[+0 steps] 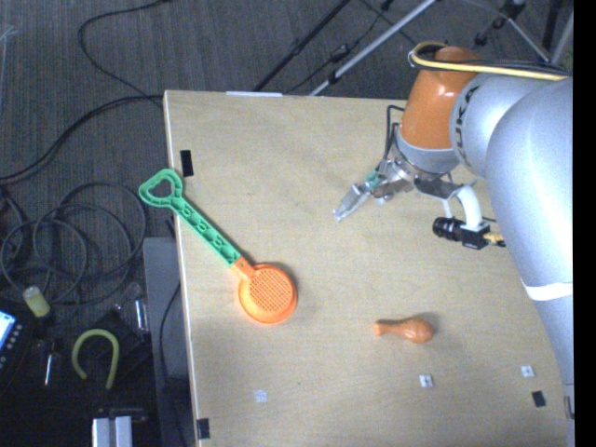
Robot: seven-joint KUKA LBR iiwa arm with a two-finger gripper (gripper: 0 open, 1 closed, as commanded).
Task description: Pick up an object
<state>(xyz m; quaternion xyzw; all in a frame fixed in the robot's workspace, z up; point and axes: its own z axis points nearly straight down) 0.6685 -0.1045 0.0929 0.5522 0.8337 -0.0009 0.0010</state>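
A tan wooden board (pixel 307 147) covers the bench under the fixed camera, and everything here is placed against it. The grey arm (pixel 521 156) with its orange band enters over the board's right edge, and its gripper (pixel 352 205) hangs above the board's upper middle, pointing down and to the left. Its two pale fingers (pixel 358 196) lie close together and taper to a near-joined tip; nothing sits between them, so the gripper holds nothing (whether the tips fully meet is too small to tell).

On the left part of the board lies a toy sieve (pixel 223 250) with a green perforated handle and a round orange mesh head. The handle's looped end pokes past the board's left edge, and the head rests further in toward the board's lower middle. A small orange drumstick-shaped toy (pixel 407 329) lies flat on the board's lower right, well apart from the sieve and well below the gripper.

Off the board's left edge, on dark carpet, black cables (pixel 56 240) coil, with a yellow-green U-shaped piece (pixel 96 350) near them.
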